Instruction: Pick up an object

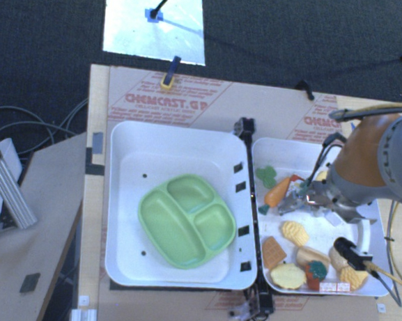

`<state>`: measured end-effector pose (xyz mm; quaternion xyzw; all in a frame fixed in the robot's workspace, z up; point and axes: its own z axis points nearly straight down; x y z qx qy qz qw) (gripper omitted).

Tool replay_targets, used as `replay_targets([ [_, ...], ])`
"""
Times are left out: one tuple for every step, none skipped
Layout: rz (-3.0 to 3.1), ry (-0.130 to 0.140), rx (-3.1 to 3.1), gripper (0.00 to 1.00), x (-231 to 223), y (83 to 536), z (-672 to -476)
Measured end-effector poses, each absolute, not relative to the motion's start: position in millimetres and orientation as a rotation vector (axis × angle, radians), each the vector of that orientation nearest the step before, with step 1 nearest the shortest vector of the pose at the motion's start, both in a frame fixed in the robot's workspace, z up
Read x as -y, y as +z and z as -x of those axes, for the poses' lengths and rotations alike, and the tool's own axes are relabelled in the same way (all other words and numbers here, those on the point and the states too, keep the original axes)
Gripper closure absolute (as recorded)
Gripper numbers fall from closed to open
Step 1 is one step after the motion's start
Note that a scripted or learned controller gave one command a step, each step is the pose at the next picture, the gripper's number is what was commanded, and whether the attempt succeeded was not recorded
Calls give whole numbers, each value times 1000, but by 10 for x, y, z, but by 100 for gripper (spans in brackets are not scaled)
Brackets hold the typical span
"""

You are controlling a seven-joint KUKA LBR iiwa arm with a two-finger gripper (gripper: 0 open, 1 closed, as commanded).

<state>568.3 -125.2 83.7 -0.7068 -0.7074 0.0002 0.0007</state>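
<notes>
From above we see the claw (301,197) low in the right bin (286,151), just beside a carrot (278,191); we cannot tell its state. Toy foods lie around it. The left bin (125,185) holds a green tray (186,220). The desk (213,101) reads "CHEMCAST GP".

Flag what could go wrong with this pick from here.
1. The gripper sits low in the crowded right white bin, beside the orange carrot-shaped toy; closing could catch it by the edge and let it slip.
2. The yellow ridged toy lies close below, so a sweep may knock it aside.
</notes>
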Motion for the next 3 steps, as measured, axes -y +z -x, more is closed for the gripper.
replay_targets([
  [2221, -3, 2225, 100, 1254, 956, -5694],
  [2221, -5, 2229, 100, 1276, 1390, -5713],
  [2222, -5, 2229, 100, 1331, 1838, -5738],
])
